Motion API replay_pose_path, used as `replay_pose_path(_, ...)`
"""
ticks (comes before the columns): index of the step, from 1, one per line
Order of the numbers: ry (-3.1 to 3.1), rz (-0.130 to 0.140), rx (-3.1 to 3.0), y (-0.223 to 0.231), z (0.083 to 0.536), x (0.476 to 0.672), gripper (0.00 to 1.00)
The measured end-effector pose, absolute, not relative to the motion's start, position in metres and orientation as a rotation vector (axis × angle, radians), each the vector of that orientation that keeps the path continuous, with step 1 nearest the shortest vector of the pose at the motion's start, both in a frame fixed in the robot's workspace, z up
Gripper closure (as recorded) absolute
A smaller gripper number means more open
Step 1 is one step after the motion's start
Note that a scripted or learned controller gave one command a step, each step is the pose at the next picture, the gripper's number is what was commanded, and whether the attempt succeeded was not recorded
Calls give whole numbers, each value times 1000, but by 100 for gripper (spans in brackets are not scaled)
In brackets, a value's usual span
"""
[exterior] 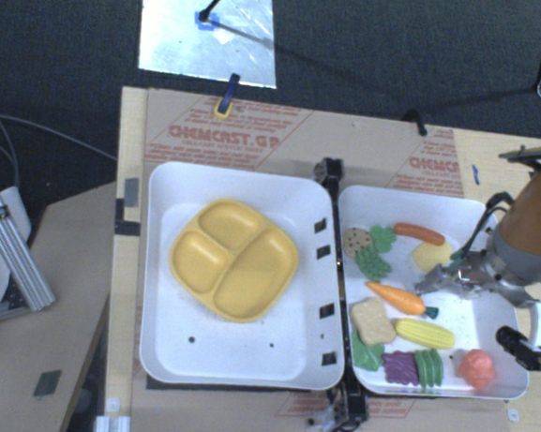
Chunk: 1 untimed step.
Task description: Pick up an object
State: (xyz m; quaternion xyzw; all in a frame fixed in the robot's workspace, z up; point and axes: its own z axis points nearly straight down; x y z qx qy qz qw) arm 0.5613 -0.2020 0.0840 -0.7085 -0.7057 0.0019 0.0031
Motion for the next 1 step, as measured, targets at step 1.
replay_pose_path(1, -2239, -10, -2215, -160, 86, 653, 0)
